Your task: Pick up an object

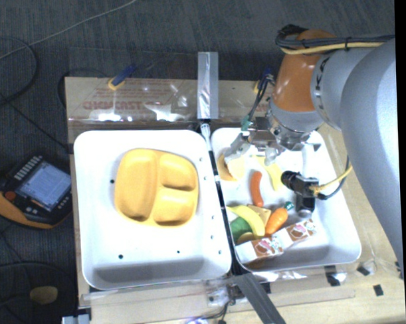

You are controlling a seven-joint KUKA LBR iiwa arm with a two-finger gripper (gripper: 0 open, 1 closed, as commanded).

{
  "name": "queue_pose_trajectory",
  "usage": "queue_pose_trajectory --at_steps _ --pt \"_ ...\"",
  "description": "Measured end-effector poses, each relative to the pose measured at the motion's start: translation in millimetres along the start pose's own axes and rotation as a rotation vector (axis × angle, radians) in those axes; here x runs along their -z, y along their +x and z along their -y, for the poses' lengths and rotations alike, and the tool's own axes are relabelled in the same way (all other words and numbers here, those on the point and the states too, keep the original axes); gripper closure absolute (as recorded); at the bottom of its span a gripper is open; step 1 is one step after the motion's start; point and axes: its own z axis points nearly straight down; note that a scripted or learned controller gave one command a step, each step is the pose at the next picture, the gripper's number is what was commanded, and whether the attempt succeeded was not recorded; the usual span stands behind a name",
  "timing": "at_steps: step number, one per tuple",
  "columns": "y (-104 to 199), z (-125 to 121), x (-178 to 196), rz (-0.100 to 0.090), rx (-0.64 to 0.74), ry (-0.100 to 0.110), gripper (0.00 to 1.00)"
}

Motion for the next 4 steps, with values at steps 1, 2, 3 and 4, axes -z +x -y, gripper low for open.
queue_pose_trajectory --at_steps 1,2,3,4 --pt "-56 69 -59 -0.002 0.072 0.001 0.0" --pt "-63 10 -92 -0.002 0.09 -0.012 0.0" --pt "-62 8 -83 -0.004 0.09 -0.015 1.0" --pt "-110 2 -54 -0.001 0.011 0.0 1.0"
